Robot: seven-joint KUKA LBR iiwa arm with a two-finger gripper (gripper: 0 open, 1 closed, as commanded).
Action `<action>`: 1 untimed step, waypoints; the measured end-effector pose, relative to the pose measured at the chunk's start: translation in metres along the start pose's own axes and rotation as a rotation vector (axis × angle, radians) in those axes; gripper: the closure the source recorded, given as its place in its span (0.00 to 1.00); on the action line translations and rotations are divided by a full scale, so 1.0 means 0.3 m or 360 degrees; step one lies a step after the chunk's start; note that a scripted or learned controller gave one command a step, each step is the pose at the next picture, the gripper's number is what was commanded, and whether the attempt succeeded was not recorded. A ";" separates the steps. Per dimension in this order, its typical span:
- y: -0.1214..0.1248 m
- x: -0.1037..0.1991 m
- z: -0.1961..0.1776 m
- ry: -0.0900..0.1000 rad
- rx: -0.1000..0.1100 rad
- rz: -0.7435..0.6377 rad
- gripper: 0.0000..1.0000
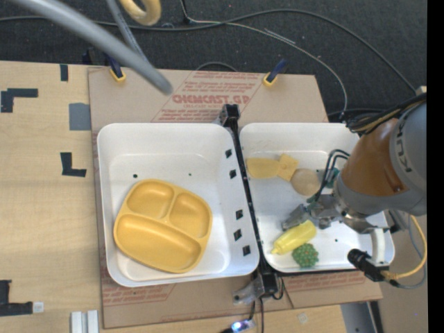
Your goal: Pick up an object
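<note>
Right bin point(277, 139): corn point(294, 237) beneath claw point(300, 217)

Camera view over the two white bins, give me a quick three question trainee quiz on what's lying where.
1. True or false: the yellow three-section plastic plate lies in the bin on the view's left.
2. Which lies nearest the gripper? A) yellow corn cob toy B) green broccoli toy C) round tan disc
3. Fill in: the broccoli sits near the right bin's ____ wall.

Key: 1 true; 2 A; 3 front (bottom of view).
</note>
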State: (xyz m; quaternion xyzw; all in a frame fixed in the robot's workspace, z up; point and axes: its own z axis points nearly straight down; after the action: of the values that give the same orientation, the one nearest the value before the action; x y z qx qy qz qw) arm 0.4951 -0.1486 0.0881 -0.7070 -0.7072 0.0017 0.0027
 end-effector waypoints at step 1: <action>0.008 0.002 -0.046 -0.0002 -0.0012 -0.0001 1.00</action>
State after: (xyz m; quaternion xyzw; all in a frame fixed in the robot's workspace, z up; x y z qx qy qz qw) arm 0.4977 -0.1481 0.1017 -0.7068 -0.7074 -0.0007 -0.0004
